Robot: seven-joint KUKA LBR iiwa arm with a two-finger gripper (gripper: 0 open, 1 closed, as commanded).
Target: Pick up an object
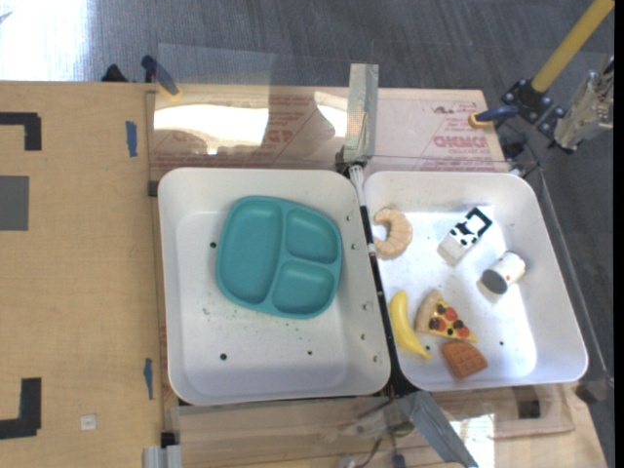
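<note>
- Six small objects lie in the right bin (531, 334), one of each kind, all apart except for two that touch.
- A yellow banana (408, 325) lies by the bin's left wall. Just to its right is a pizza slice (444, 318) with red and dark toppings.
- A brown, grid-marked cracker (464, 359) touches the slice's lower edge.
- A pale tan curved pastry (394, 232) sits in the upper left part of the bin.
- A white block (466, 234) with black markings lies tilted. The pattern is too small to read.
- A white cup (502, 273) lies on its side, its dark mouth facing lower left.
- The left bin (195, 349) holds one teal plate (278, 256) with three compartments.
- One yellow pole (577, 29) is cut off at the upper right corner.
</note>
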